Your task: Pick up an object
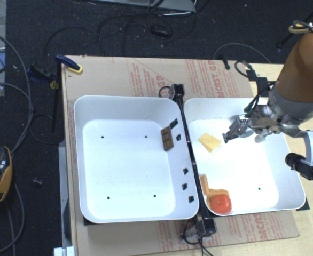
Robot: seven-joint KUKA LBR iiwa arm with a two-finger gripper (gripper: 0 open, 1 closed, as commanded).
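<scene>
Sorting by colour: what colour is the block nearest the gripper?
Pale yellow block, per the camera view.

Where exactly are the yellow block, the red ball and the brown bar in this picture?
yellow block [210, 142]: camera view, middle of its top face.
red ball [220, 202]: camera view, centre of its round top.
brown bar [167, 138]: camera view, midway along its length.

Even bright overhead light; white bins [130, 111] glare mildly; soft shadows; slight overall blur.
</scene>
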